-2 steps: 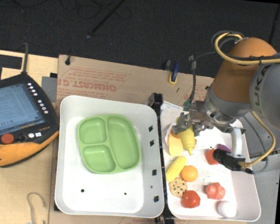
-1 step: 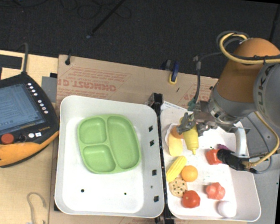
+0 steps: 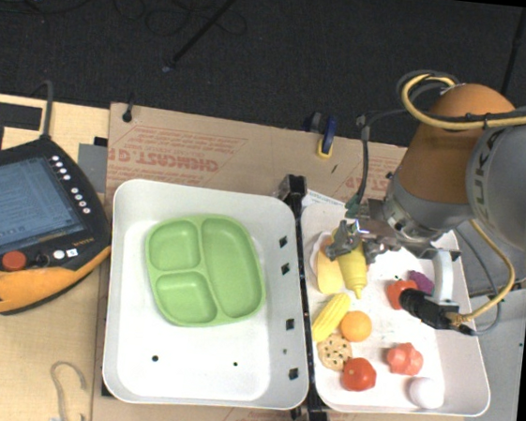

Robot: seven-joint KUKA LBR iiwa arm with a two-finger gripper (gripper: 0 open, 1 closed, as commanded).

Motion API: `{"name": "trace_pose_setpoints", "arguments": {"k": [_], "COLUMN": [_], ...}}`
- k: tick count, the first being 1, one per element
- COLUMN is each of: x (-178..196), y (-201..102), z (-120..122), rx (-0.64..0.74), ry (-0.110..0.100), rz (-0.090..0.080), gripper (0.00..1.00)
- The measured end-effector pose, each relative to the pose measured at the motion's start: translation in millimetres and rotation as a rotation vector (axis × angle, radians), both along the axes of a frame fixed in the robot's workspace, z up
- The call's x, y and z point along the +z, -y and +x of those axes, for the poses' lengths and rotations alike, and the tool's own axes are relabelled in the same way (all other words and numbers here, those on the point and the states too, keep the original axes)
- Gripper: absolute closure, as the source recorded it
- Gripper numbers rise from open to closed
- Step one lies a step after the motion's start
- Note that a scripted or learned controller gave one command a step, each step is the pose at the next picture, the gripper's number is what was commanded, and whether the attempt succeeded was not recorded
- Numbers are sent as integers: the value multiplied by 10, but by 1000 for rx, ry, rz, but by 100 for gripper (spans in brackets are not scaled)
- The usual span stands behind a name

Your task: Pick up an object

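From my remote station: the grey arm's claw (image 3: 352, 243) sits low over the right-hand white plastic bin (image 3: 471, 370), at about ten o'clock within it. The claw looks closed around the neck of a yellow plastic squeeze bottle (image 3: 355, 270), which hangs tilted just beneath the fingers, so I judge the grasp made and the lift not yet clearly begun. Touching the bottle at nine o'clock lies a pale yellow rounded fruit (image 3: 328, 275); at six o'clock, a yellow toy corn cob (image 3: 330, 314) and an orange ball (image 3: 356, 326). A red toy tomato (image 3: 358, 374) and a white egg-shaped piece (image 3: 426, 392) lie well apart, toward five o'clock. Remaining: raise the bottle free of its neighbours. The bin's dividing rim stands close at nine o'clock; open room lies straight up and toward three o'clock. The left-hand white bin (image 3: 127, 331) holds a green three-compartment tray (image 3: 204, 270).
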State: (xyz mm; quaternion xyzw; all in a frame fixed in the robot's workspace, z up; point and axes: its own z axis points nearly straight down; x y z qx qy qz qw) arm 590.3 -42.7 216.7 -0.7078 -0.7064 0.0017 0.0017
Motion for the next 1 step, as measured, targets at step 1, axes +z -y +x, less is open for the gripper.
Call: {"name": "trace_pose_setpoints", "arguments": {"k": [1], "x": [15], "y": [4], "z": [17], "rx": [2], "ry": [2], "rz": [0], "gripper": [100]}}
